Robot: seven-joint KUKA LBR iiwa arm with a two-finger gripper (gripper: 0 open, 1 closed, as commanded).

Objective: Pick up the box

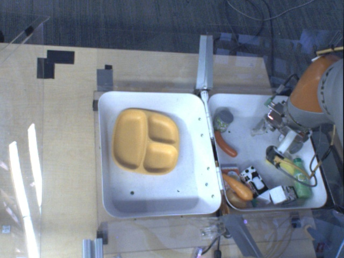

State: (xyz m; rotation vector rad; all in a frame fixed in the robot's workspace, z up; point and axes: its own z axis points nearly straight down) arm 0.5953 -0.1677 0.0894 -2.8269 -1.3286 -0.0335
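Observation:
In the right bin (244, 106), a small black-and-white patterned box (252, 178) lies near the front, just right of an orange carrot (237, 187). A small white box-like piece (278, 194) sits beside it toward the front right corner. My gripper (278, 132) hangs low over the bin's right side, under the orange-banded wrist (312, 87). It is behind and to the right of the patterned box and apart from it, with nothing seen held in it.
The right bin also holds a red sausage (226, 144), a grey and green lump (222, 117), a yellow banana (291, 167) and a green item (302, 190). The left bin (107, 160) holds a yellow sectioned tray (146, 141). A metal divider (205, 63) separates the bins.

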